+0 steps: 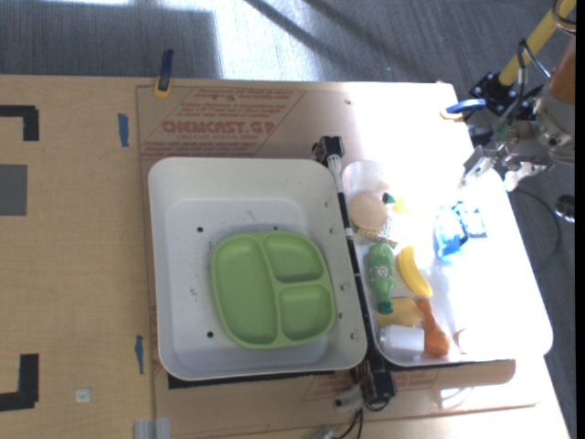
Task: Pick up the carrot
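The carrot (433,328) lies at the lower right, while the gripper (498,163) hangs upper right, grip unclear.

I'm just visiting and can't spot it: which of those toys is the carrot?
Look in the right-hand white bin, at its near-left corner, where the toy foods cluster. The carrot is the small orange tapered piece lying nearest the front edge, just below the yellow banana and right of the green bottle.
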`<state>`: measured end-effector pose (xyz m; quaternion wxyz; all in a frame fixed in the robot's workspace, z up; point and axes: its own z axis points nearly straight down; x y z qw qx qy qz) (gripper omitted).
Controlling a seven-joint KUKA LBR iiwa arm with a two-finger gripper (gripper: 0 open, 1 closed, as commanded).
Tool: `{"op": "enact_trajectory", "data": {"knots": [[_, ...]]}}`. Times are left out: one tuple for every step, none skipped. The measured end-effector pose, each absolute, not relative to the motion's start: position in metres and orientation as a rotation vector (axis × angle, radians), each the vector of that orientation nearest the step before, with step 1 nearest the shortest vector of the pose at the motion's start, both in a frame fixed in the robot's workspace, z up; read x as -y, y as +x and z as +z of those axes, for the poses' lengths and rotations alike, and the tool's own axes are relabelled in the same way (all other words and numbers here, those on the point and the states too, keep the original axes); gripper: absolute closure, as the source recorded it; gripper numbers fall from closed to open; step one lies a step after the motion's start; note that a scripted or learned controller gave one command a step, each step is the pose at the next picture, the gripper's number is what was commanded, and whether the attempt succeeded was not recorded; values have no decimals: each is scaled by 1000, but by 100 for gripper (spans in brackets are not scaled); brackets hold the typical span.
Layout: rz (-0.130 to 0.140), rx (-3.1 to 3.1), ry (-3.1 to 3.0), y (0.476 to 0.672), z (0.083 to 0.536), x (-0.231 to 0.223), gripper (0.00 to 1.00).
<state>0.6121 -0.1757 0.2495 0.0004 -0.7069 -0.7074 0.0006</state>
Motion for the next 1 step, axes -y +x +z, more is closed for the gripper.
{"op": "enact_trajectory", "data": {"knots": [[-6,2217,-2234,583,98,133,0]]}}
